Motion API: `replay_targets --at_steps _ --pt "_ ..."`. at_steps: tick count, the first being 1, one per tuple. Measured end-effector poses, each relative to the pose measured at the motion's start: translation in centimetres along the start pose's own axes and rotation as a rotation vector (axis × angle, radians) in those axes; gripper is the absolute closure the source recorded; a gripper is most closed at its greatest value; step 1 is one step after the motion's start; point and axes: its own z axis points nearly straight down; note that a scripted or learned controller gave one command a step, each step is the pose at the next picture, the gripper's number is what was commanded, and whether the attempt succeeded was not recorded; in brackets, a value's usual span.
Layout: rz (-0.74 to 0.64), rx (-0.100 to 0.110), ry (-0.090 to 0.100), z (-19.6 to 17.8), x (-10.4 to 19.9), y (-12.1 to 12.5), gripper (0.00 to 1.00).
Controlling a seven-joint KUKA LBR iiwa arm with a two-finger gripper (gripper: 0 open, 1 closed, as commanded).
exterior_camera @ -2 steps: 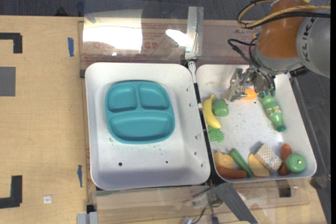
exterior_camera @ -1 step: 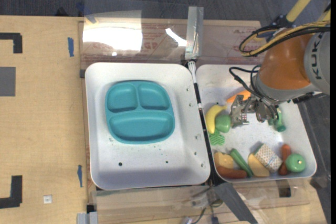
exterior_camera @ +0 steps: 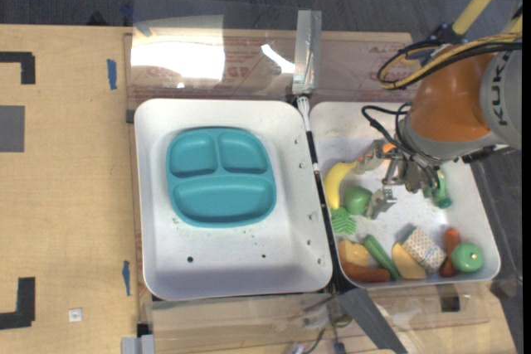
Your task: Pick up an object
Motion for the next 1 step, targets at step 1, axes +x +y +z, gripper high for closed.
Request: replay_targets --at_steps 1 --pt "0.093 -0.001 0.001 -0.11 6.89 -0.74 0.0"
